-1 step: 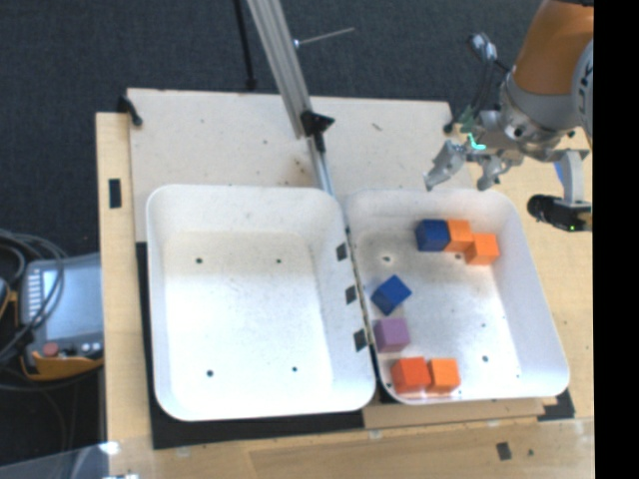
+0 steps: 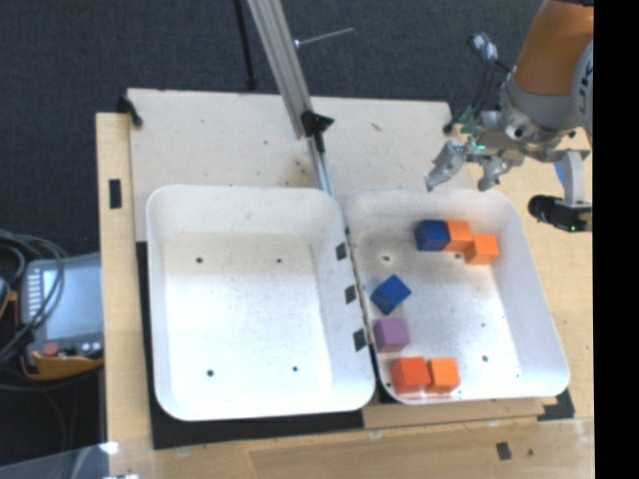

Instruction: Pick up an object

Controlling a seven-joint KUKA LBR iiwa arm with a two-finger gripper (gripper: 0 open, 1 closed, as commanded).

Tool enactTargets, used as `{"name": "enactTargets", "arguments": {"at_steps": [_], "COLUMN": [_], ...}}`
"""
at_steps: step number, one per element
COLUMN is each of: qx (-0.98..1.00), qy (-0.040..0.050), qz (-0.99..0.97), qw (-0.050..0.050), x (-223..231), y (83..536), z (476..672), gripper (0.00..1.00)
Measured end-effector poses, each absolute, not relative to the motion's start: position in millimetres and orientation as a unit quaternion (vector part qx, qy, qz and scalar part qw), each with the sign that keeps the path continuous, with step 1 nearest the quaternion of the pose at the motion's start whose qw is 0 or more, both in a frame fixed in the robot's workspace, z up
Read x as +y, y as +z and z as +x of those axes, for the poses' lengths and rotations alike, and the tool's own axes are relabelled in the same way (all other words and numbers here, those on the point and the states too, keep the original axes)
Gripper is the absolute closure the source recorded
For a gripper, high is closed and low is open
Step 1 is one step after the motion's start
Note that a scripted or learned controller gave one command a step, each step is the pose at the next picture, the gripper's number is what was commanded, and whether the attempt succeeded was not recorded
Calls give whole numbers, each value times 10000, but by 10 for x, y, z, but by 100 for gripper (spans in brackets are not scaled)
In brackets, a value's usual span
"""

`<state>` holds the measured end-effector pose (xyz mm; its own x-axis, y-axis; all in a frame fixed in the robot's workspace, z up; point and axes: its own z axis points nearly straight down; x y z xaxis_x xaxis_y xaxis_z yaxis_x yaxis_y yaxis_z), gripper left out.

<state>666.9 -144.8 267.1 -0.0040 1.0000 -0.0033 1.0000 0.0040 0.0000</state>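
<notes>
Above the right white plastic bin's far rim, grey two-finger claw hangs with fingers spread, apparently holding nothing. Small blue foam cube lies mid-bin, well apart from claw.

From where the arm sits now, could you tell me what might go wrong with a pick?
1. The top blue block touches two orange blocks, so the hand could nudge neighbours or catch two.
2. The red block and orange block sit against the right bin's near wall, leaving little room for the hand.
3. The purple block lies close to the divider wall, so the hand may strike that wall.
</notes>
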Motion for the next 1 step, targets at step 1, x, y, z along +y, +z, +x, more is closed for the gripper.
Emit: {"name": "enactTargets", "arguments": {"at_steps": [1], "qx": [7068], "qy": [-17], "qz": [7075], "qw": [6], "x": [-1537], "y": [2230], "z": [6706], "gripper": [0]}}
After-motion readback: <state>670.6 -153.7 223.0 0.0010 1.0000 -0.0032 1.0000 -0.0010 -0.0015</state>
